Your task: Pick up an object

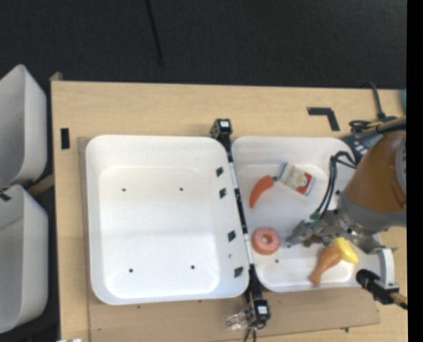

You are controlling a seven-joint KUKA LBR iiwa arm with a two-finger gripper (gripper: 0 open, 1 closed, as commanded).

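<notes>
The right bin (290, 280) holds a pink ring-shaped donut (266, 241) near its left wall. A red-orange chili pepper (262, 189) lies further back, next to a small white carton with red and blue print (297, 179). A yellow-and-orange squash-like toy (331, 257) rests near the front right corner. My gripper (304, 235) hangs low in this bin, between the donut and the yellow toy, with its dark tip pointing left toward the donut. I see nothing lifted off the bin floor.
The left bin (97, 212) sits beside the right one, with black clips (234, 212) along the shared wall. The arm's orange band (379, 184) overhangs the right bin's right side, with cables (332, 184) trailing near it. White shapes (8, 191) stand off the bench's left edge.
</notes>
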